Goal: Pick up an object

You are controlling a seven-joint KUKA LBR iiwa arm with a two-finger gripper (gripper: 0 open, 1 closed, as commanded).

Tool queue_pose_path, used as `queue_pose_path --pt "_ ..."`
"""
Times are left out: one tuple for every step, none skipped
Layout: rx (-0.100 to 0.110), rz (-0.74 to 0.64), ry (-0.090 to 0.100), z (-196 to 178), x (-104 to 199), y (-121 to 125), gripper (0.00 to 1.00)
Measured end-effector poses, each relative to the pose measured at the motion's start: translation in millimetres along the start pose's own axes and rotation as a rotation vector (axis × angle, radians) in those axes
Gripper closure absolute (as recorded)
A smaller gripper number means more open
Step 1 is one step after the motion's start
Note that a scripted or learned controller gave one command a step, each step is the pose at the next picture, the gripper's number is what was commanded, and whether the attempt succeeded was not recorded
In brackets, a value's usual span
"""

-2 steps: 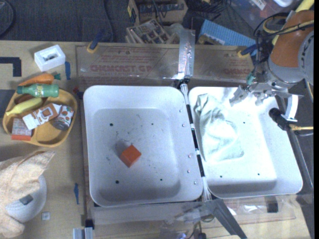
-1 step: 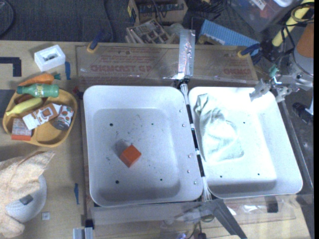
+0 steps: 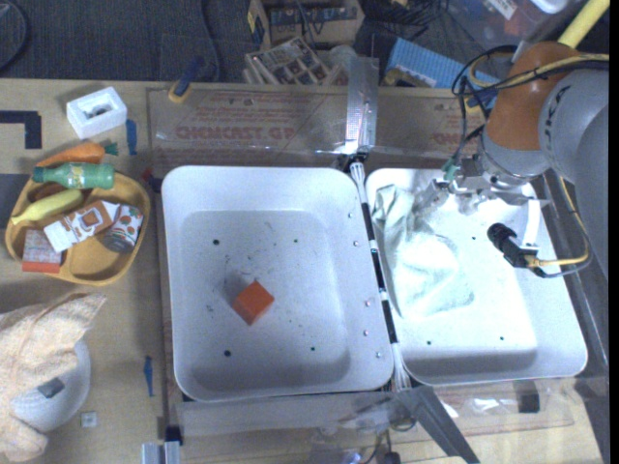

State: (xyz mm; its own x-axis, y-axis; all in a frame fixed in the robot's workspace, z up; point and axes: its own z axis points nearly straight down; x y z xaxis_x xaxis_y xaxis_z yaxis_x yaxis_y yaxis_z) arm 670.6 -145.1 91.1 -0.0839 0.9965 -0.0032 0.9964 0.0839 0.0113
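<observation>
Gripper (image 3: pixel 462 184) low at the right bin's (image 3: pixel 561 356) far edge, over crumpled white cloth (image 3: pixel 426 269) | grip state: can't tell | orange cube (image 3: pixel 254 302) sits well off to the gripper's left and nearer the camera, in the left bin (image 3: pixel 184 356) | no clear long axis.

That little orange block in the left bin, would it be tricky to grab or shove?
Probably easy. The orange block looks like a small rigid cube with flat faces, so it should slide rather than roll. It lies alone on the left bin's smooth floor, so a push may send it skating.
</observation>
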Motion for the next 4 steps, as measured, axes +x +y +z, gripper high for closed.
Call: queue_pose_path --pt "-0.005 -0.002 -0.001 -12.2 0.8 2.0 1.0" --pt "-0.005 -0.002 -0.001 -12.1 0.8 1.9 0.0" --pt "0.007 0.039 0.0 -99.2 -35.7 -4.6 0.0" --pt "0.008 0.039 0.001 -98.5 -35.6 -4.9 0.0"
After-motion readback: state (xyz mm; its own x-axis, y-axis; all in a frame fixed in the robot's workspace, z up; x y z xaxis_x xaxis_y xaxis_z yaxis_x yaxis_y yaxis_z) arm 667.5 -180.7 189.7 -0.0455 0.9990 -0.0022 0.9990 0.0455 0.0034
